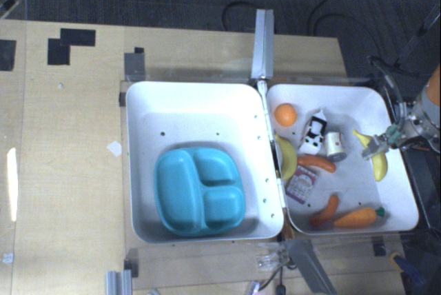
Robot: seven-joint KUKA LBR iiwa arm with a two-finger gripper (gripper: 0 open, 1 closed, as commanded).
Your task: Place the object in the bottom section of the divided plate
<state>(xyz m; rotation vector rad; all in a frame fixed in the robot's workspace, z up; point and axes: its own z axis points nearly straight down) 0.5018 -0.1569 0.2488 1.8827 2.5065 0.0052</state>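
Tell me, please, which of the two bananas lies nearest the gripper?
The small banana by the right bin's right wall, right beside the gripper. The other banana lies against the bin's left wall, far across.

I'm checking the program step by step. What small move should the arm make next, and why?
Probably lower onto the banana and close on it. The end effector sits over the banana at the right bin's right side, while the blue divided plate in the left bin holds nothing.

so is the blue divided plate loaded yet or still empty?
Empty. All compartments of the divided plate show bare blue in the left bin; the food items lie in the right bin.
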